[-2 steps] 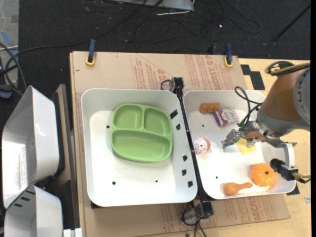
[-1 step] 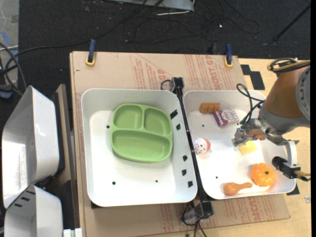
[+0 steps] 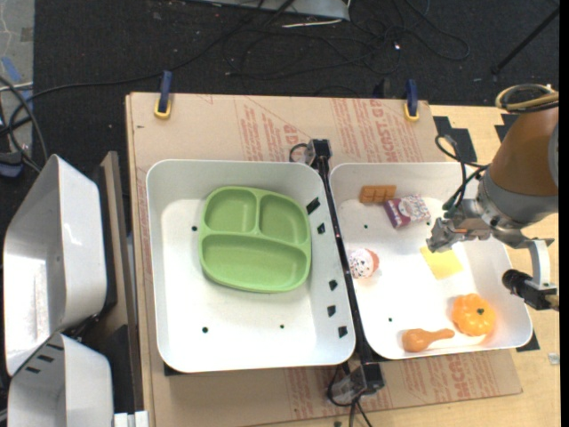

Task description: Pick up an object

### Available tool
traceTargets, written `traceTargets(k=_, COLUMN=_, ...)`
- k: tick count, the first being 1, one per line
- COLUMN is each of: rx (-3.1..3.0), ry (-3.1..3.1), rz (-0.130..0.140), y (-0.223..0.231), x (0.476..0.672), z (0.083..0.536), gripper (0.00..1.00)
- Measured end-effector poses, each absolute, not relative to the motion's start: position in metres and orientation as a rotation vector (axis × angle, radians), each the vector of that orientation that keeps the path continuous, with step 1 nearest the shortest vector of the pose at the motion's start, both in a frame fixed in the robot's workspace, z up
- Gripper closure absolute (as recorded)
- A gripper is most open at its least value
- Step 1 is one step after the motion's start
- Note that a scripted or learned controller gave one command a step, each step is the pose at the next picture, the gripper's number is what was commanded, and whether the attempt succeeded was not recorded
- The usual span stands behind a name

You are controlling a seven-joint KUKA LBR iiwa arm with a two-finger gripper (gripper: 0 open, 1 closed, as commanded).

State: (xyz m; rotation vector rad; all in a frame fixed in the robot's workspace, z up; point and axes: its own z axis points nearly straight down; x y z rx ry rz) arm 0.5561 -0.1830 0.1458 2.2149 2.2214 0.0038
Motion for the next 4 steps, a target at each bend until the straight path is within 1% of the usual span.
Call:
traceTargets(k=1, rx=2.213, ry=2.219, rz=0.005, y=-0.191, x=0.562, z=0.205, gripper=1.0)
traceTargets(k=2, rx=2.213, ry=2.221, rz=0.004, y=-0.191, x=0.563, z=0.252, gripper=1.0)
traceTargets(k=3, rx=2.215, ry=2.232, rz=0.0, y=-0.139, x=0.558, z=0.238, gripper=1.0)
traceTargets(k=4, rx=2.214, ry=2.231, rz=0.001, y=-0.091, x=0.556, z=0.244, gripper=1.0)
